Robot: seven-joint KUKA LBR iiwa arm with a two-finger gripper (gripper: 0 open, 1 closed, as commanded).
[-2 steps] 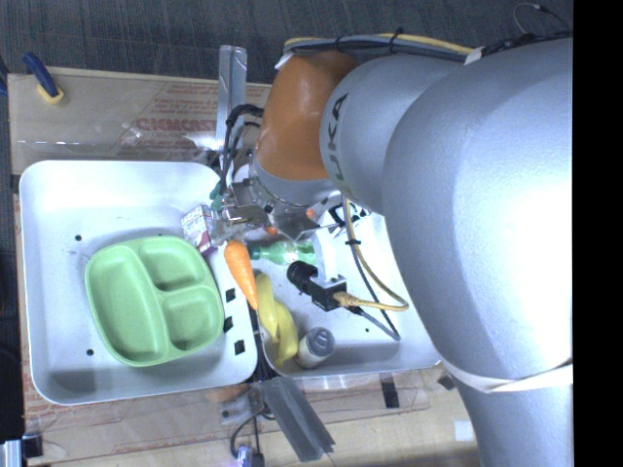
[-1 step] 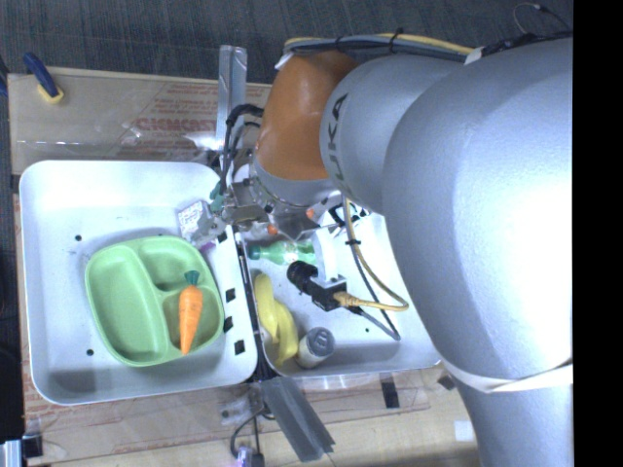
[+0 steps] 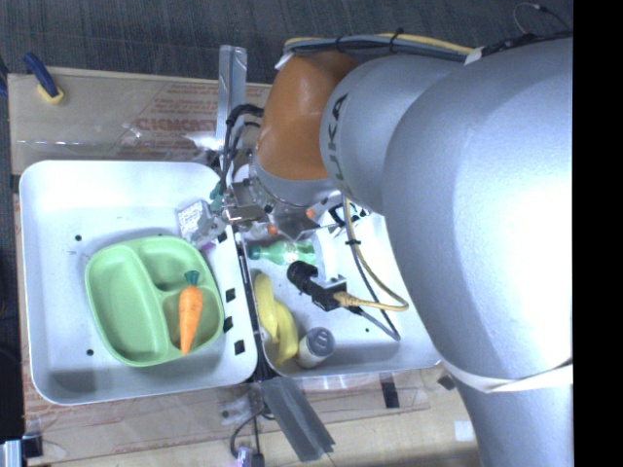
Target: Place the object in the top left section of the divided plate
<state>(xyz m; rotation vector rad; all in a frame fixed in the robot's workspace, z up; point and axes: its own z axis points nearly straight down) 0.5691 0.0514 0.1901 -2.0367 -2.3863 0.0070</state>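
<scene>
Grey arm (image 3: pixel 467 183) bulk hides much of the right bin (image 3: pixel 375 353). Left of it, a carrot (image 3: pixel 190 317) lies on the green divided plate (image 3: pixel 122 305). Right of the plate sit a banana (image 3: pixel 275 324) and, seemingly, a bottle (image 3: pixel 313 346).

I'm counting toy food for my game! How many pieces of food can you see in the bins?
2. A carrot lies on the green plate in the left bin. A banana lies in the right bin. The big arm may hide more.
</scene>
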